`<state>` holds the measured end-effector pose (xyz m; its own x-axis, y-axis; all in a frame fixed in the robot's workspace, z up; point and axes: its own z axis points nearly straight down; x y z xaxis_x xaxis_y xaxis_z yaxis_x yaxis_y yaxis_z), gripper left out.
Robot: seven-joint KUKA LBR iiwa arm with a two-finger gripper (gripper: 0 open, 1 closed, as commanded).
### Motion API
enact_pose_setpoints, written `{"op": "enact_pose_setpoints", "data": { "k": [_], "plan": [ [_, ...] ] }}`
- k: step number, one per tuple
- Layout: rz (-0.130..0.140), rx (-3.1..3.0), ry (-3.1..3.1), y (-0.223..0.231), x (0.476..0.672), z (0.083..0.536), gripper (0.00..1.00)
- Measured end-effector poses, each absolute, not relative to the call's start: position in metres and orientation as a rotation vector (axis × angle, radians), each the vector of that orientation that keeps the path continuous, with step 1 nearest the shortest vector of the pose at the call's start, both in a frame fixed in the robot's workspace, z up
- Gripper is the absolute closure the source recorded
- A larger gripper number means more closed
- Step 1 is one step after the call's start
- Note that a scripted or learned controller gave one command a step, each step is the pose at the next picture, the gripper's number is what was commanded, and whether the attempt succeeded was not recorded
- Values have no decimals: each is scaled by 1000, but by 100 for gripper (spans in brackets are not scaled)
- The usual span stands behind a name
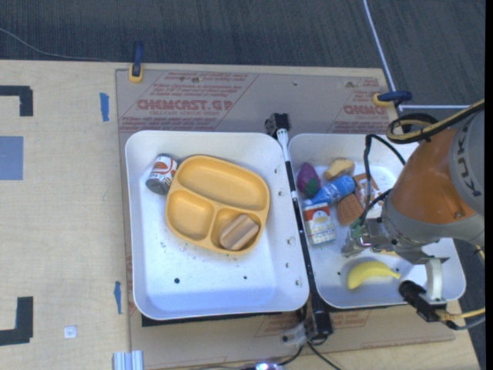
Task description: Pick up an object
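Right bin (pixel 454 284): one banana (pixel 370 274) at 6 o'clock, gripper (pixel 359 241) just above; jaw state impossible to tell. Purple item (pixel 308 179), carton (pixel 319 223) at 10. Left bin (pixel 146 230): one yellow divided tray (pixel 212 183), one can (pixel 160 173).

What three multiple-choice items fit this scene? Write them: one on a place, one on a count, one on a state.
1. Where does the banana lie?
A. right bin
B. left bin
C. on the cardboard

2. How many compartments has the yellow tray?
A. two
B. three
C. five

3. How does the small can lie?
A. upright in the tray
B. on its side beside the tray
C. stacked on the banana

Key: 1 A, it lies near the front of the right bin. 2 B, one long and two smaller. 3 B, tipped against the tray's left edge in the left bin.
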<state>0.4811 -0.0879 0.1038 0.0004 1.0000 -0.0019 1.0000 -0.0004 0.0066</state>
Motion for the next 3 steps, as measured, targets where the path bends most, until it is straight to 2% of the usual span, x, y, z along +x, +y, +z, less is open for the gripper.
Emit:
{"op": "enact_pose_setpoints", "data": {
  "k": [1,3],
  "plan": [
    [5,2218,2217,-88,481,104,0],
    [10,2220,2220,-92,482,90,0]
  ]
}}
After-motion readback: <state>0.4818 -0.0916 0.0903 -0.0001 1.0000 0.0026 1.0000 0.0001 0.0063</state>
